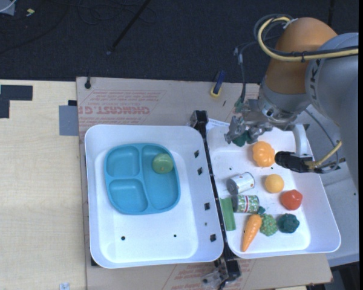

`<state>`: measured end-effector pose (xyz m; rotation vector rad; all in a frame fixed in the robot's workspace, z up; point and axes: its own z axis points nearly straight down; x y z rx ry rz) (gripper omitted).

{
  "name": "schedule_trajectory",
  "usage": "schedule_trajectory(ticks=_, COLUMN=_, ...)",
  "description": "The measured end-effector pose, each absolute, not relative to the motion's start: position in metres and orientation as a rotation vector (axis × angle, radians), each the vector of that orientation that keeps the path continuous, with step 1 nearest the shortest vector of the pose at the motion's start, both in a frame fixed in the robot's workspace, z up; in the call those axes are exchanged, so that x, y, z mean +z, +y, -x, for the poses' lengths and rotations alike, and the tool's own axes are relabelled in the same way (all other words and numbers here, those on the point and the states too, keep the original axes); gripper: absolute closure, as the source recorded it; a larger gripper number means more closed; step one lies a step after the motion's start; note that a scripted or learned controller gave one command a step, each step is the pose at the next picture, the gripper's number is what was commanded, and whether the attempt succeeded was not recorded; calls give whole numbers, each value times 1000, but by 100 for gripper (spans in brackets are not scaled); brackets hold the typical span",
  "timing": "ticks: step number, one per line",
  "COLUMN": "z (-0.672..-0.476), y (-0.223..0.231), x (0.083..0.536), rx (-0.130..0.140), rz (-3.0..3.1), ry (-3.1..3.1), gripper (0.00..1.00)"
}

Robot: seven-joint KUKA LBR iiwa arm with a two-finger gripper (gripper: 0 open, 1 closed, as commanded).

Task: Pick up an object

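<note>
1. Gripper: hangs low over the far left corner of the right bin, below the grey arm with its orange band. Whether it is wide, narrow or holding something cannot be told; a small dark green bit shows at its tip, too blurred to identify.
2. Orange pepper: rounded, bright orange, lying just right of the gripper at the far end of the right bin.
3. Small tin: silver, on its side, near the middle of the right bin.
4. Yellow fruit: round, smooth, to the right of the silver tin.
5. Tomato: red, glossy, near the yellow fruit on its nearer side.
6. Labelled can: on its side, red and green label, just below the silver tin.
7. Green stick: long, flat, lying along the left wall of the right bin.
8. Carrot: orange, tapered, its tip towards the near edge.
9. Two broccoli pieces: one light green, one dark green, beside the carrot's top.
10. Left bin: holds a blue divided tray.
11. Green ball: pale green, sitting in the tray's far right compartment.
</note>
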<state>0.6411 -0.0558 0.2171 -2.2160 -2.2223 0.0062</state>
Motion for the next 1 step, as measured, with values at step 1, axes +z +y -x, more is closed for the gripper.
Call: schedule_trajectory(ticks=1, z=-630, y=-55, x=228, rx=4, rz=2221, ry=-2218, gripper=100)
